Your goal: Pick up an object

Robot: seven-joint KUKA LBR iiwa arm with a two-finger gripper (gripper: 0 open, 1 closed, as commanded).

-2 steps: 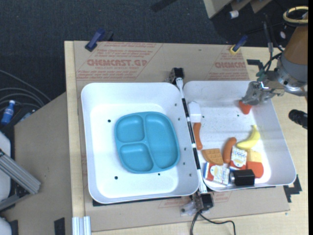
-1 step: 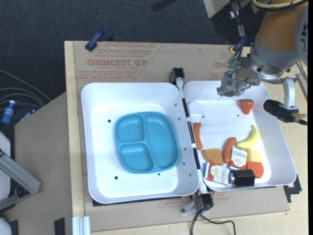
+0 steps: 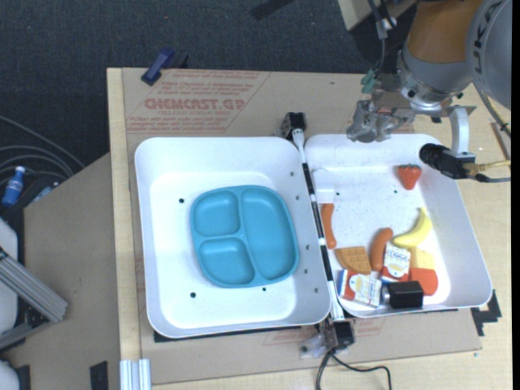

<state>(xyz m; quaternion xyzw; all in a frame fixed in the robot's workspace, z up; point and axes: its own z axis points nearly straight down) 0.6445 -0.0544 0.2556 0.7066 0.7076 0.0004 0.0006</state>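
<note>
overhead, the metal claw point(image 3: 375, 126) hangs above the glossy white bin point(image 3: 471, 242); its opening i cannot tell.

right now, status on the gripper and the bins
Gripper above right bin's far edge, holding nothing seen. Toy food piled at near corner, banana untouched. Blue tray in left bin.

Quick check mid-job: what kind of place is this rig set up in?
Probably a robotics lab bench, not a kitchen: two shallow white plastic bins clipped side by side on a brown printed board, plastic toy food heaped in the right bin, and loose cables on dark carpet.
</note>
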